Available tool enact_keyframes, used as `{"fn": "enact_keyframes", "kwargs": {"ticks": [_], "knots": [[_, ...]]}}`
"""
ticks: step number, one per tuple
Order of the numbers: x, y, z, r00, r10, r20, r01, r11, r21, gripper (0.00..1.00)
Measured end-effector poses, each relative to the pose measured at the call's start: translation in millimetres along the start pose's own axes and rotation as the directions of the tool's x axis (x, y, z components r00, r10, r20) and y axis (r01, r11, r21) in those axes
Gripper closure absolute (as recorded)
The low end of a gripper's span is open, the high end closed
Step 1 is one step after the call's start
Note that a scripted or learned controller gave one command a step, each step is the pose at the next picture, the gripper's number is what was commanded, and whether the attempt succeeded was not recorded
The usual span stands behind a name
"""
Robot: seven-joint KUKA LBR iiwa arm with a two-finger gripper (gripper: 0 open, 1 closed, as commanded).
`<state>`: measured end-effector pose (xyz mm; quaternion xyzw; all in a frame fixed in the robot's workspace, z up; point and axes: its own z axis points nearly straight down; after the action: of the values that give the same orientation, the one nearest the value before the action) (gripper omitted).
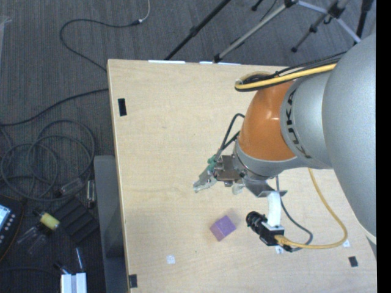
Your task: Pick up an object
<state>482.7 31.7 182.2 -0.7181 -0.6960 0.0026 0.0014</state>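
Observation:
A small purple block (223, 227) lies flat on the light wooden bench top (165, 139), toward its near edge. My gripper (203, 182) hangs over the middle of the bench, up and a little left of the block and apart from it. It points left from the orange wrist band (266, 130). Nothing shows in the gripper. A black fitting with a yellow cable (266, 227) sits just right of the block, under the wrist.
Small black tape marks sit at the bench's left side (122, 107), near-left corner (132, 281) and near-right corner (352, 262). Cables and black gear (52, 182) lie on the carpet left of the bench. Tripod legs (293, 5) stand beyond its far edge.

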Motion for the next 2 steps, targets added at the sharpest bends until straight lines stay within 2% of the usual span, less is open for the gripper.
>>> {"fn": "enact_keyframes", "kwargs": {"ticks": [1, 2], "knots": [[7.2, 13.8, -0.3, 0.994, -0.109, 0.002, 0.109, 0.994, -0.001, 0.0], [44.2, -0.9, -0.5, 0.984, -0.176, 0.001, 0.176, 0.984, -0.001, 0.0]]}}
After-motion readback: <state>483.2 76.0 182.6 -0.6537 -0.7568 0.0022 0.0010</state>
